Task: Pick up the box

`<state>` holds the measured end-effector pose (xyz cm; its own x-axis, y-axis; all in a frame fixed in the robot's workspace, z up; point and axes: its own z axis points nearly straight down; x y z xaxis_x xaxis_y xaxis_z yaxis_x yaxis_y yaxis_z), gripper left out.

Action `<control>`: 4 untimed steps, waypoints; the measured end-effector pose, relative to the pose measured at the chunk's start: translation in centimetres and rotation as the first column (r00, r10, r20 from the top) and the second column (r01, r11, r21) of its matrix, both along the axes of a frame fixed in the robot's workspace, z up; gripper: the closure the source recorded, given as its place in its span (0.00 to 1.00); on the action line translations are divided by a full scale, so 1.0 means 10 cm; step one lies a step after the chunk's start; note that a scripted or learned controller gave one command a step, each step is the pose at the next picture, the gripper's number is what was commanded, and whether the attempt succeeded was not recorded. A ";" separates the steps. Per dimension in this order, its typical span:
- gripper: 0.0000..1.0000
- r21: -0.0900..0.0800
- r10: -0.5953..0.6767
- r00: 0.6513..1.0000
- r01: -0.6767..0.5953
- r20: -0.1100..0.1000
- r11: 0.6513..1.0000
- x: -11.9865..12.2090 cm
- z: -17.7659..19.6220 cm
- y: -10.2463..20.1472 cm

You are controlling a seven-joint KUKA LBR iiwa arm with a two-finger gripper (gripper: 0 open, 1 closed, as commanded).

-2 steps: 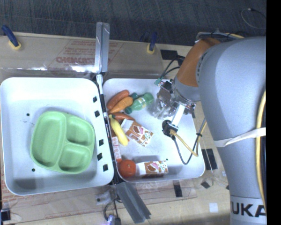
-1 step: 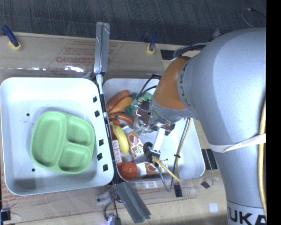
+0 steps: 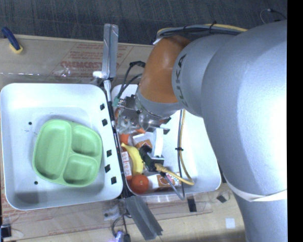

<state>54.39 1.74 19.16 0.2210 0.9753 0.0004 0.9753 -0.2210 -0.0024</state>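
The arm (image 3: 227, 84) hides most of the right bin (image 3: 204, 173) and the end effector's fingers.

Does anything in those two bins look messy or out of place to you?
Nothing looks broken or spilled. The right bin is crowded: a banana, a tomato and small packages lie jumbled against its left wall under the arm. The green tray sits neatly in the left bin.

A green tray (image 3: 68, 153) lies in the left bin (image 3: 20, 100). In the right bin (image 3: 204, 160), a banana (image 3: 136, 158) sits at twelve o'clock of a tomato (image 3: 139, 184).
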 end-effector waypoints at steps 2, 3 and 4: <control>1.00 0.000 0.007 1.000 -0.007 -0.003 1.000 0.01 0.19 0.00; 1.00 0.000 0.011 1.000 -0.011 -0.005 1.000 0.02 0.28 0.00; 1.00 0.000 0.016 1.000 -0.016 -0.007 1.000 0.02 0.37 0.00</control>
